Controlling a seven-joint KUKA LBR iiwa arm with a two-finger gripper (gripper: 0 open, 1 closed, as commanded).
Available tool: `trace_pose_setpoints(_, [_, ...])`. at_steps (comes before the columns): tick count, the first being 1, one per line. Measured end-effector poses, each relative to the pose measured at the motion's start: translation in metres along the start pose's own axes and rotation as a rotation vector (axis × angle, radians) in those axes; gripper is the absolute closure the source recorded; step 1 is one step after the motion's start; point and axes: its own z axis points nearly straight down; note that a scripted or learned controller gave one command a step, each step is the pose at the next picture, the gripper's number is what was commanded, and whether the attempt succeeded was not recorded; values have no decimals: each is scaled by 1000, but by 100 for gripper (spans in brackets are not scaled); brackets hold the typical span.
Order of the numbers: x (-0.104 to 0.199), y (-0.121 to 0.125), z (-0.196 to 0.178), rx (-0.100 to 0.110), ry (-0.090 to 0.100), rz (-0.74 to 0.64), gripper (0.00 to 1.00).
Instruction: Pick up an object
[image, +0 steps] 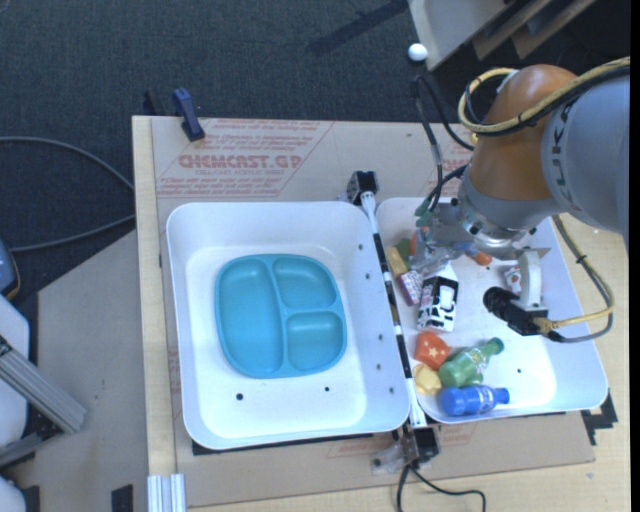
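Observation:
My gripper (433, 258) hangs low over the back left part of the right bin (570, 370), under the orange-banded wrist. Right below it lie a black-and-white patterned item (437, 304) and a maroon packet (410, 288). A yellow piece (398, 262) lies by the bin's left wall. Toward the front sit a red-orange item (431, 348), a yellow item (427, 378), a green bottle (468, 365) and a blue bottle (472, 400). I see nothing clearly held.
The left bin (200, 400) holds a blue three-compartment plate (281, 314). A black cable end (508, 309) and a yellow cable (580, 322) hang from the arm over the right bin. A cardboard sheet (240, 160) lies behind the bins.

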Motion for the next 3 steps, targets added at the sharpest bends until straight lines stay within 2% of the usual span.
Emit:
trace_pose_setpoints(1, [0, 0, 0, 0, 0, 0, 0])
trace_pose_setpoints(2, [-67, 26, 29, -4, -2, 0, 0])
trace_pose_setpoints(3, [-66, 18, 92, -7, -1, -1, 0])
